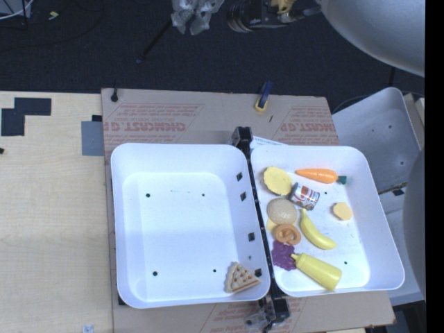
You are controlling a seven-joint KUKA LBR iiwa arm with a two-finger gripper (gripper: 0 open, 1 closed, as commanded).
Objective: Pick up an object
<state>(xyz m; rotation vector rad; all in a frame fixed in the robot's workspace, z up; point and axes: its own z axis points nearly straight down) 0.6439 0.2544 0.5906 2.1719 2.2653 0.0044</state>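
The toy banana in the right bin looks light, stiff, slick; grip mid-body. Claw state: cannot tell.

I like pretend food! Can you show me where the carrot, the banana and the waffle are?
carrot [316, 175], camera view, on the middle of its orange body.
banana [316, 232], camera view, on the middle of its yellow curve.
waffle [241, 279], camera view, on the middle of its gridded face.
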